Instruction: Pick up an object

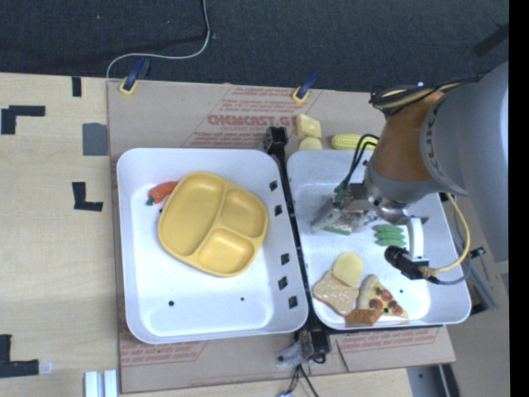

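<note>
My gripper point(331, 217) reaches down into the right bin point(314, 176), its fingers low near the bin's floor at the left-middle. Something small and green lies right under the fingertips. Beside the wrist lies a green toy vegetable point(388, 235). Nearer the front of this bin sit a pale yellow chip-like slice point(348, 266), a toast slice point(333, 293) and a pizza slice point(377, 302). Whether anything is between the fingers is not clear.
The left bin point(136, 296) holds a yellow divided plate point(212, 222) and an orange carrot point(162, 191) by its far left rim. Behind the right bin, on the cardboard, lie a yellow corn cob point(345, 141) and two pale yellow pieces point(308, 126). Black clips line the divider.
</note>
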Tool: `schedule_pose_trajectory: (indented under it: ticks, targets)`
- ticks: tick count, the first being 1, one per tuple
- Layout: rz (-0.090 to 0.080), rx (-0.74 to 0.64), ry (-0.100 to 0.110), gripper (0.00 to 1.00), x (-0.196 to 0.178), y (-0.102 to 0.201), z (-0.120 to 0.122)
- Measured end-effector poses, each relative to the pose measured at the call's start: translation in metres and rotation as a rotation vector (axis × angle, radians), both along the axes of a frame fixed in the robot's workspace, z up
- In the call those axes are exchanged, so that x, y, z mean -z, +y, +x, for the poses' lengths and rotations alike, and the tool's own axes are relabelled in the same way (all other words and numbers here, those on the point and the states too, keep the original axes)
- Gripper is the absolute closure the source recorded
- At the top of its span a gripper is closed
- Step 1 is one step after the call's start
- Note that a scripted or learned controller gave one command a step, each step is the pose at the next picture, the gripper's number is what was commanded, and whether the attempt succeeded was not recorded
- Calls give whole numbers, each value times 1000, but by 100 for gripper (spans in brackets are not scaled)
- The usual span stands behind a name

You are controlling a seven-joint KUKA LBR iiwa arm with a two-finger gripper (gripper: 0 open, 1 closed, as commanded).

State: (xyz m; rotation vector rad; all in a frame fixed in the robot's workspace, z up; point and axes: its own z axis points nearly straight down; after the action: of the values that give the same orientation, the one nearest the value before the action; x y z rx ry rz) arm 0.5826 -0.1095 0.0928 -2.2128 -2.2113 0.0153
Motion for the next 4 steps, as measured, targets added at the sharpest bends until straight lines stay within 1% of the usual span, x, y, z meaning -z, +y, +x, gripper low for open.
schedule_pose_trajectory:
  ticks: [1,2,3,4]
  targets:
    - [-1,-3,-13,100,-16,1,5]
    - [-2,-8,-27,100,-98,81,22]
    - [-2,-3,-15,0,-91,77,19]
    - [-5,3,-20,0,-1,6,9]
